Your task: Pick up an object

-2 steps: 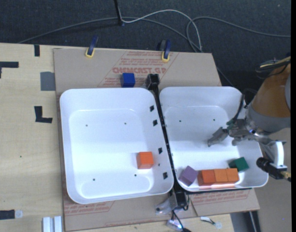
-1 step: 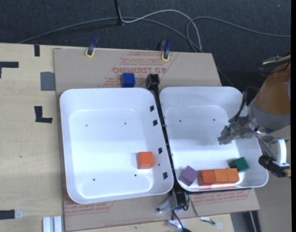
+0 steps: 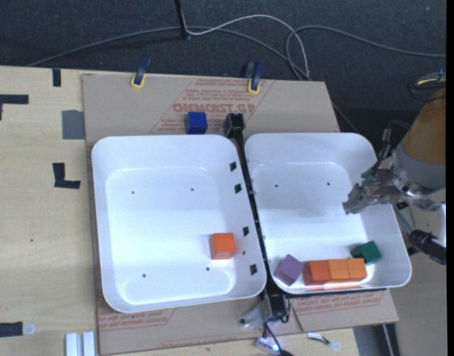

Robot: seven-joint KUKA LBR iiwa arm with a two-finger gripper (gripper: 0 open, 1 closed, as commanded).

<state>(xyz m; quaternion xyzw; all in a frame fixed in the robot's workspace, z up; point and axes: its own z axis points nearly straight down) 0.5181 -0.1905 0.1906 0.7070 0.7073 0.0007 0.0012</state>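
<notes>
In your left bin point(image 3: 123, 162), an orange cube point(image 3: 222, 245) sits near the lower right corner. In the right bin point(image 3: 301, 147), along the front wall, you have a purple block point(image 3: 288, 269), a long orange block point(image 3: 334, 271) and a green block point(image 3: 369, 252). The gripper point(image 3: 354, 202) hangs over that bin's right side, above them; you cannot tell how its fingers stand, and nothing shows between them.
</notes>
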